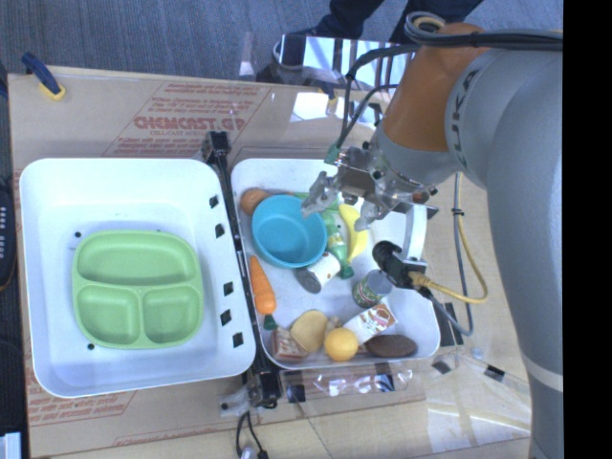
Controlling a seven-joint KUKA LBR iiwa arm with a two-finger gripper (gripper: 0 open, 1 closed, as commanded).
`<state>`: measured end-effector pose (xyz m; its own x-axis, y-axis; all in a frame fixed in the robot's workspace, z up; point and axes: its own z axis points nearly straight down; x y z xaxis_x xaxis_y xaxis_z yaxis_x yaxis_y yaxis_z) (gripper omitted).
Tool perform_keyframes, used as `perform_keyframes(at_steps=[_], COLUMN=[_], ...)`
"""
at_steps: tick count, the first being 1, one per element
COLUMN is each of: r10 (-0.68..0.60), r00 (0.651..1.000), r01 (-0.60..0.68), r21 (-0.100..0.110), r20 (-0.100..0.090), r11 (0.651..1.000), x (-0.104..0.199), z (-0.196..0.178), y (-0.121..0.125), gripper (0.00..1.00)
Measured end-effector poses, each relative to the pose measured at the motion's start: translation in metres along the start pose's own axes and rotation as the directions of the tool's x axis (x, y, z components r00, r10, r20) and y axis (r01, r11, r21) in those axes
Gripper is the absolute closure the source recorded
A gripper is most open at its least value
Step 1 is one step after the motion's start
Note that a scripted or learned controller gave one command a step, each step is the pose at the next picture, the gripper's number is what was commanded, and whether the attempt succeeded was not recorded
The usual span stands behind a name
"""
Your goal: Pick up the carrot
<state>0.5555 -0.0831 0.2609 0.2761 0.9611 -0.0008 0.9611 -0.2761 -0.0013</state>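
The carrot (263,288) lay untouched along the left wall of the right bin (287,172), lower centre of the frame, its narrow end toward the top. No lift had begun; reach, grasp and raise were all left to do, by my reading.

The gripper (337,199) sat above the upper middle of that bin, over the far rim of the blue bowl (289,231), apart from the carrot. Its fingers stood spread, with nothing between them.

Materials: carrot smooth, orange, tapered, probably a plastic toy. Bowl glossy blue plastic, round, shallow. A yellow piece, maybe a banana (354,232), and green bits lay beside it, part hidden under the gripper. Toward the lower edge of the bin sat a lemon-like yellow ball (341,343), a pale potato shape (309,330) and a dark brown oval (390,346).

The left bin (57,185) held a matte green divided tray (140,289) with three compartments and rounded corners. Both bins were hard white plastic on brown cardboard (182,118).
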Motion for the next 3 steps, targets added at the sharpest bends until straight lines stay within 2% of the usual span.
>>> perform_keyframes(at_steps=[1,2,3], r10=[-0.014,0.050,0.051], r00=[1.000,0.999,0.999], r01=[0.014,-0.050,-0.051], r21=[0.016,0.013,0.012], r20=[0.001,0.003,0.003], r11=[1.000,0.999,0.999], x=[0.035,0.043,0.042], z=[0.073,0.071,0.071], y=[-0.058,-0.096,-0.096], gripper=[0.00,0.00,0.00])
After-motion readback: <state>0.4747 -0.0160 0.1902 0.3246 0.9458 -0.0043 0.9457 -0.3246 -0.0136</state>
